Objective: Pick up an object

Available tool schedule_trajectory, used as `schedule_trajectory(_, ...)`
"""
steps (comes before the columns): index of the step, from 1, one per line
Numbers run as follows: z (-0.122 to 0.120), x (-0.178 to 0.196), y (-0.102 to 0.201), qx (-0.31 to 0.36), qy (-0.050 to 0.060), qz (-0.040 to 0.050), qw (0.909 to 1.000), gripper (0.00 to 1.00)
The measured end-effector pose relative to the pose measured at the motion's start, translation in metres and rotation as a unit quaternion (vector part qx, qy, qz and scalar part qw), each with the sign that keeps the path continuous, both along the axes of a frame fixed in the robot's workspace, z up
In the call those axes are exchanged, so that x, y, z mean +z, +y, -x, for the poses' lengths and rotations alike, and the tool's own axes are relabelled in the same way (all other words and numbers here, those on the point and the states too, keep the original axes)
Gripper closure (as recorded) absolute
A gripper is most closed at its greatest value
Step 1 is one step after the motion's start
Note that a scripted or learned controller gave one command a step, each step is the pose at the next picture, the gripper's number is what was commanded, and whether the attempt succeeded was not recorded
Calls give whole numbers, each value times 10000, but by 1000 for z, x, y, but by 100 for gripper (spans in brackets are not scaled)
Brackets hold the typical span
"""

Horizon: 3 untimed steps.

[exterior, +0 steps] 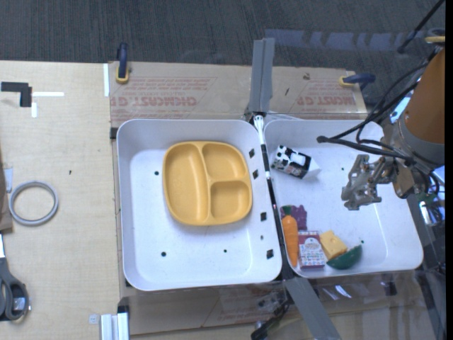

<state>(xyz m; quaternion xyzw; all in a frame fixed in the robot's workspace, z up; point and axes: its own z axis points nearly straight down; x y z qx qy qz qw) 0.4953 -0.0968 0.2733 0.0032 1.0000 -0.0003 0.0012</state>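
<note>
Grey arm with orange band reaching from right, pincer [357, 193] pointing down (wrist bent)

Light is even and soft from above, my 2 white bins [134, 211] look bright without strong glare. Shadows are faint. My gripper [357, 193] appears slightly blurred; picture is generally grainy.

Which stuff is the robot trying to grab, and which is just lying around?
For the job: gripper, cow, carrot, grapes, box, cheese, green toy.

Lying about: yellow plate, tape ring, scissors, clamps.
</note>
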Motion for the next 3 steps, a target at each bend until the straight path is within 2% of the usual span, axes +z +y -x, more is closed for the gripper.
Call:
schedule_trajectory(1, 11, 28, -18, -154, -10, 1, 9999, 0)
schedule_trajectory(2, 17, -82, 19, -1002, 13, -5, 9950, 0)
schedule_trajectory(3, 18, -148, -9, -2752, 17, -4, 9614, 0)
